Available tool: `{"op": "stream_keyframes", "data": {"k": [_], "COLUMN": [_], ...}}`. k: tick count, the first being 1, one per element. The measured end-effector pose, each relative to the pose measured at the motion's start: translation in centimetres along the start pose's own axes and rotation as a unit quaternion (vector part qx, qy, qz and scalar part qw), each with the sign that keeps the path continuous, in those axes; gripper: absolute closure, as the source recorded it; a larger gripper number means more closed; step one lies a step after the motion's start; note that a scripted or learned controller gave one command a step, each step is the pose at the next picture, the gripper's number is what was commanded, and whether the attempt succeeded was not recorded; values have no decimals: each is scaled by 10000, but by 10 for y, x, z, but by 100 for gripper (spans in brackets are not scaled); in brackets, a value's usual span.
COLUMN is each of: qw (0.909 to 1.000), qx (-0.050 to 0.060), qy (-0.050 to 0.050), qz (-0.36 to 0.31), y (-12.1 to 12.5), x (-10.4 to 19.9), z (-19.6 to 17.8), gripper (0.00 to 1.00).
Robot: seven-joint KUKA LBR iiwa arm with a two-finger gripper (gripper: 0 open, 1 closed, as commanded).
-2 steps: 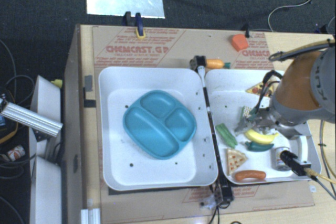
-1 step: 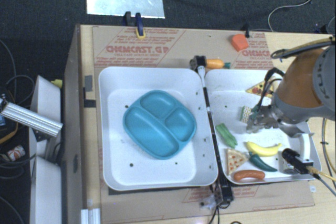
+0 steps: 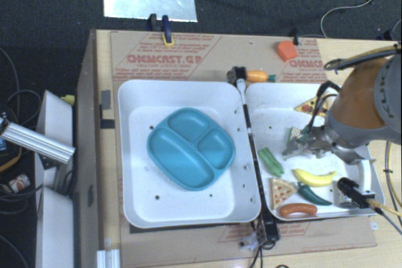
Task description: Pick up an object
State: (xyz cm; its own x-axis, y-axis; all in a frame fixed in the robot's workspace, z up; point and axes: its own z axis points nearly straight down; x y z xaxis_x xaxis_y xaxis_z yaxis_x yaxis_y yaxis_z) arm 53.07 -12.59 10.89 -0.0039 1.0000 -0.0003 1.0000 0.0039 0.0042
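**Operator:** Where does the end effector sit, and what is in reach?

**Inspector:** Your end effector (image 3: pixel 300 146) hangs low in the right bin (image 3: pixel 276 95), right of frame centre, under the orange-banded arm (image 3: pixel 358 103). Its state you cannot read from this angle; I record it as undetermined. Nothing is visibly held.

**Operator:** Candidates for the pick?

**Inspector:** All toy food, lower right of the frame. The green pod (image 3: pixel 271 161) lies just left of and below the tool, near the bin's left wall. The banana (image 3: pixel 315 177) lies just below it. A pizza slice (image 3: pixel 282 189), a sausage (image 3: pixel 297 210) and a dark green pepper (image 3: pixel 315 195) crowd the lower edge. The blue divided plate (image 3: pixel 190 147) sits alone in the left bin (image 3: pixel 135 198), centre-left of frame.

**Operator:** Handling?

**Inspector:** My judgement: light, hard, smooth plastic, likely slippery and prone to roll. Take the banana across its thick middle, fingers square to its long axis. You should avoid the flat pizza slice; it offers little edge. The banana and pepper lie close, so expect nudging.
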Motion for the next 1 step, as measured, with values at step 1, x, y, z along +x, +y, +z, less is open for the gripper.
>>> {"op": "stream_keyframes", "data": {"k": [1], "qw": [10000], "qx": [16], "qy": [1], "qz": [14], "y": [-44], "x": [-5], "z": [24], "gripper": [0]}}
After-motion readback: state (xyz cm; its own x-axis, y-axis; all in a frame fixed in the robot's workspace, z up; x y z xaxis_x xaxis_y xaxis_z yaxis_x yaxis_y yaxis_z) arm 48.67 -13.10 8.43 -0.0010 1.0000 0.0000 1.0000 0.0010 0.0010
